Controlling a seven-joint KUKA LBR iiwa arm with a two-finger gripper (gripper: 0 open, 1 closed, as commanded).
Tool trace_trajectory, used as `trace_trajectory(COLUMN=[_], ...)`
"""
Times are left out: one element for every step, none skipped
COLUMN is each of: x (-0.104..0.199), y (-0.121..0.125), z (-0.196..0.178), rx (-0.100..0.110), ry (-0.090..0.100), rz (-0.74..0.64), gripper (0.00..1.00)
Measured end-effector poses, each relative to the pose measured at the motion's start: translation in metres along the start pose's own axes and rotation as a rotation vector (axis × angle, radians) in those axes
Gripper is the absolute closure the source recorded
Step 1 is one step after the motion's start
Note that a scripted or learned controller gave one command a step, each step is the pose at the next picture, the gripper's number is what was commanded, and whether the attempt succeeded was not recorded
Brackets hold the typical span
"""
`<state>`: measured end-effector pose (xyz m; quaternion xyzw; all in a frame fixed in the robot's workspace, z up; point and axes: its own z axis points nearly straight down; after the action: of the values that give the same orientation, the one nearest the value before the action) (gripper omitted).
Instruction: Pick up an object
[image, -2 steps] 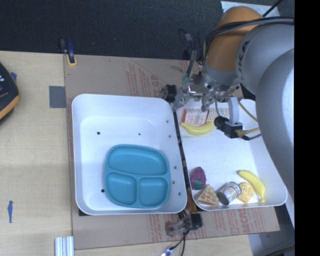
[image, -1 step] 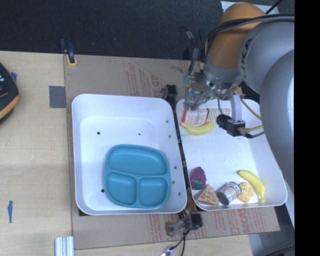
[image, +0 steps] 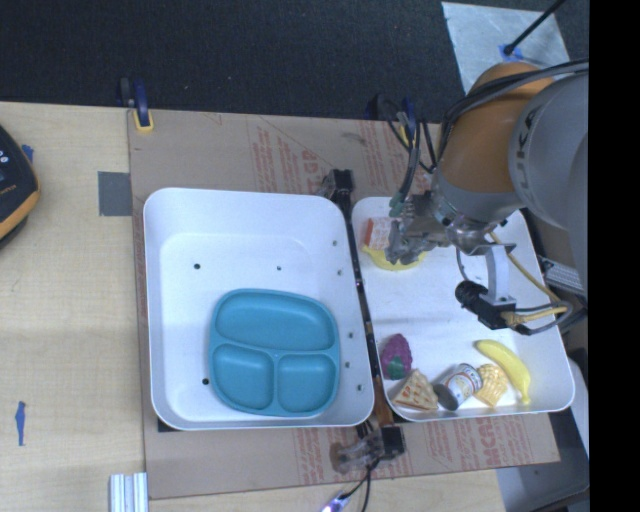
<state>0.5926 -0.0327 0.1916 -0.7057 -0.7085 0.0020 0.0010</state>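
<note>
1. Bench: a wooden top is overlaid with a brown cardboard sheet (image: 250, 160), on which two shallow white bins are set side by side.
2. Left bin (image: 180, 230): one blue divided plate (image: 273, 350) with three compartments is laid flat in the near half of the bin.
3. Right bin (image: 430, 300): several small objects are contained, listed below.
4. Yellow ring-shaped piece (image: 392, 262): seated at the far left corner of the right bin, partly covered by the gripper.
5. Small red-and-white packet (image: 377, 233): placed just beside the yellow piece, against the far left wall of the bin.
6. Purple grape bunch (image: 396, 352): positioned near the left wall, towards the near end of the bin.
7. Wedge-shaped tan piece (image: 415, 392): found at the near edge, just in front of the grapes.
8. Small tin can (image: 459, 384): laid on its side, touching the wedge.
9. Tan waffle-like piece (image: 489, 384): placed just right of the can.
10. Banana (image: 506, 366): laid along the near right corner, beside the waffle-like piece.
11. Gripper (image: 405, 245): lowered over the yellow piece at the far left corner of the right bin; whether it is released or clenched cannot be told, and no object is seen to be grasped.
12. Arm: the grey body with its orange band (image: 490, 130) is extended in from the right above the right bin.
</note>
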Motion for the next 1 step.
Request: trace_trajectory(x=[-0.0623], y=[-0.0235], z=[0.0187], rx=[0.000], ry=[0.000], rz=[0.001], gripper=[1.00])
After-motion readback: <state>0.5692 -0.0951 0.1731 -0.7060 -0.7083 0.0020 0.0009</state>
